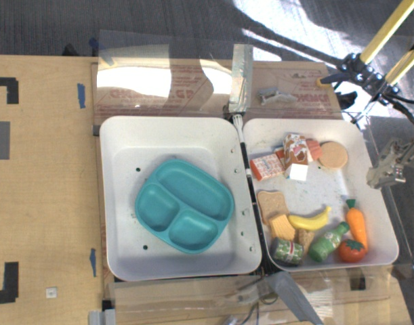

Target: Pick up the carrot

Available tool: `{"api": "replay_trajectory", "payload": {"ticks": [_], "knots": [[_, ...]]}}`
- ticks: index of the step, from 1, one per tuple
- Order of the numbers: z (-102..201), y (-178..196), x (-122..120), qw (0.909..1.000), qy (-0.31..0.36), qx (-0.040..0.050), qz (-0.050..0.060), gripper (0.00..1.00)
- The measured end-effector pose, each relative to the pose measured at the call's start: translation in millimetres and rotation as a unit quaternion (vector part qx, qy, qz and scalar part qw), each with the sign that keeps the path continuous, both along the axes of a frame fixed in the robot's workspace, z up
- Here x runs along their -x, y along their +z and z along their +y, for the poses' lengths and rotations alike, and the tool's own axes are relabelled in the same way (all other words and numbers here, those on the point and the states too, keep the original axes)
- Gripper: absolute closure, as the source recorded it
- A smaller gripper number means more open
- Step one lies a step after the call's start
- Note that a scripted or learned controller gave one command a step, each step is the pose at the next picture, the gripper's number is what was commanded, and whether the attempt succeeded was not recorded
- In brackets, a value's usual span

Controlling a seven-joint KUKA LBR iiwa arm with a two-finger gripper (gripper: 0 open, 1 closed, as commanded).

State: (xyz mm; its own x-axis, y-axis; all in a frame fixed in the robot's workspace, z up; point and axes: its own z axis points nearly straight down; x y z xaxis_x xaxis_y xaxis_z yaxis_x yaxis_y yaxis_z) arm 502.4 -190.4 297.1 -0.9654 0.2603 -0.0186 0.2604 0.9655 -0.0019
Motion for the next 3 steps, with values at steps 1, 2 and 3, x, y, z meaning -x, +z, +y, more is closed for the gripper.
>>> {"api": "replay_trajectory", "payload": {"ticks": [1,2,3], "knots": [[1.7,5.7,-1.1,1.0000,0.001,-0.0012,0.001,1.00],[1.9,17.0,-3.3,1.0000,0.001,-0.0002,-0.004,1.00],[2.1,28.5,-5.5,1.0000,0.001,0.0008,-0.008,1.00]]}}
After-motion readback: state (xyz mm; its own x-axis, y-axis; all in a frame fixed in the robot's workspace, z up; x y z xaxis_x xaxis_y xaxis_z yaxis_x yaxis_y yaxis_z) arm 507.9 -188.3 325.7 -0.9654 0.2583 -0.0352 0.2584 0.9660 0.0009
